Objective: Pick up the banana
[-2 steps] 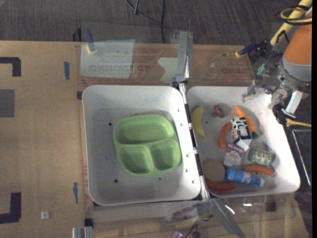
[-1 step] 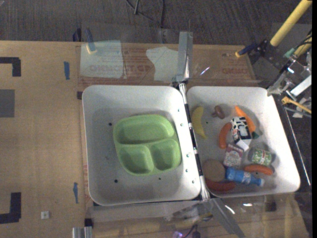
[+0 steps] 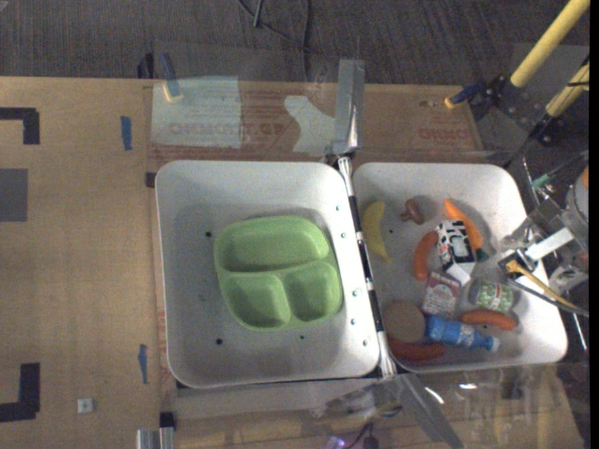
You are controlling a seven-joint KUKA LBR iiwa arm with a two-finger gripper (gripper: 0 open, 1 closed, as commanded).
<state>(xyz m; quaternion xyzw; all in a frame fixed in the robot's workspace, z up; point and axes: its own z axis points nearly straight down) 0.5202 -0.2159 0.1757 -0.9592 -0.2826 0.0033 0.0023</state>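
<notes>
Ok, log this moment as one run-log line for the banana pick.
task: pick banana | banana: left edge of right bin, untouched | gripper: over bin's right side, apart from banana | green tray: left bin

Two white bins sit side by side on the counter [image 3: 75, 279]: the left bin [image 3: 178, 344] holds a green divided tray [image 3: 278, 271], and the right bin [image 3: 533, 344] holds the banana [image 3: 374, 229] near its left wall, a carrot [image 3: 462, 221], a small carton [image 3: 456, 242], a sausage [image 3: 424, 254], a packet [image 3: 440, 297], a can [image 3: 492, 295], a blue bottle [image 3: 459, 332], a round brown item [image 3: 405, 320] and a red sausage [image 3: 416, 350]. The tool [image 3: 520, 262] hangs over the right bin's right side, just beside the can and well apart from the banana. Whether its fingers are parted cannot be told.
</notes>
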